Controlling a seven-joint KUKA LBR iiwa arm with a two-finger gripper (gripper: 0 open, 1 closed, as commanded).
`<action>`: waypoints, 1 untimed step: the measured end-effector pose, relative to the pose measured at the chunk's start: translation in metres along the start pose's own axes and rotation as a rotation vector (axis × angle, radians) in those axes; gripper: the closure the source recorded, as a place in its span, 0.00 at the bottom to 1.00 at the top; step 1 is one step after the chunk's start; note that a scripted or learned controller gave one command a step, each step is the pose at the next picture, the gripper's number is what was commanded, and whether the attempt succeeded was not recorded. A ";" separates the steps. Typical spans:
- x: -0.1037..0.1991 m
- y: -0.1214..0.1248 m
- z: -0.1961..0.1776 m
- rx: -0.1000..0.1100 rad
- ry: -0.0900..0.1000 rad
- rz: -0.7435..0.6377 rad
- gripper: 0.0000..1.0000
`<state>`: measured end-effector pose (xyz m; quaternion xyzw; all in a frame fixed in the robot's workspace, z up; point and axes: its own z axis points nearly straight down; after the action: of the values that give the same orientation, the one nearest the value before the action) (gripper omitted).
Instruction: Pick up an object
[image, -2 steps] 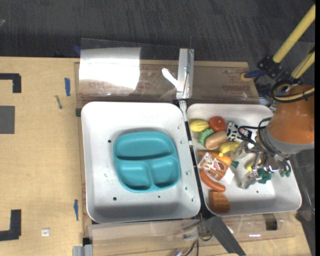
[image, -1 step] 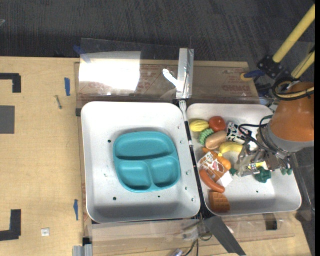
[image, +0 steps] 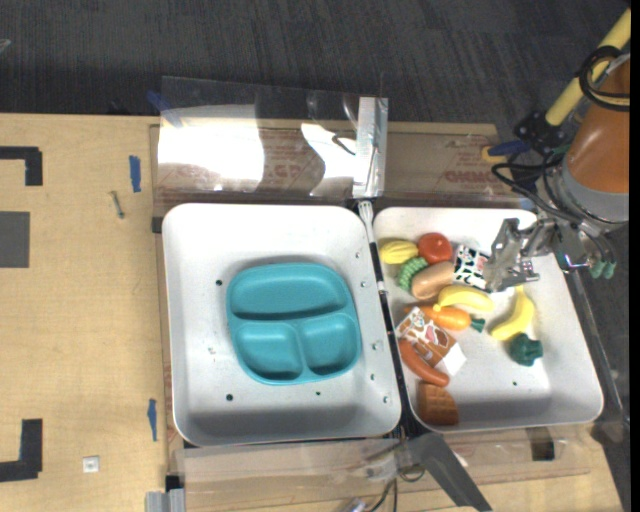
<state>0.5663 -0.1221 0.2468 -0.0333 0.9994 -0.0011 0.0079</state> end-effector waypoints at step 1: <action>-0.065 0.038 -0.003 -0.004 0.008 -0.025 1.00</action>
<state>0.6285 -0.0796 0.2509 -0.0460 0.9989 0.0006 0.0041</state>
